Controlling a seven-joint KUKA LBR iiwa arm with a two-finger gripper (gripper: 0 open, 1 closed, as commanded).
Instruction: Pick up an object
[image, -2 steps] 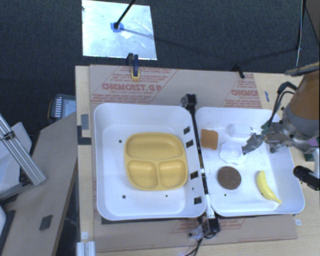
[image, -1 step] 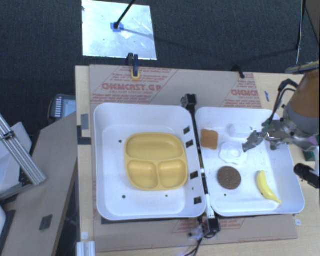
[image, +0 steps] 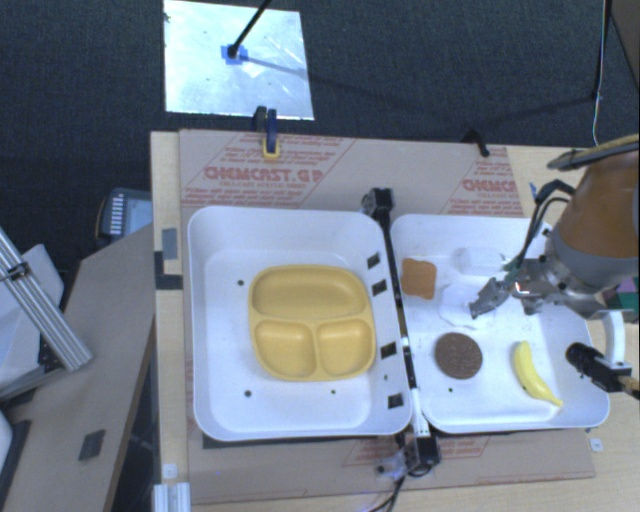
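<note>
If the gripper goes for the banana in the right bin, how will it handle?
The banana lies flat on its curved side, so it probably won't roll, though a nudge may spin it. Its smooth, tapered skin could slip from the gripper. It looks like a rigid toy, likely light.

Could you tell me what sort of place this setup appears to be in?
Most likely a robotics lab test bench. Two shallow white bins sit side by side on a board, holding toy-like food: a yellow divided tray, a banana and a brown cookie. The arm's end effector hangs over the right bin.
</note>
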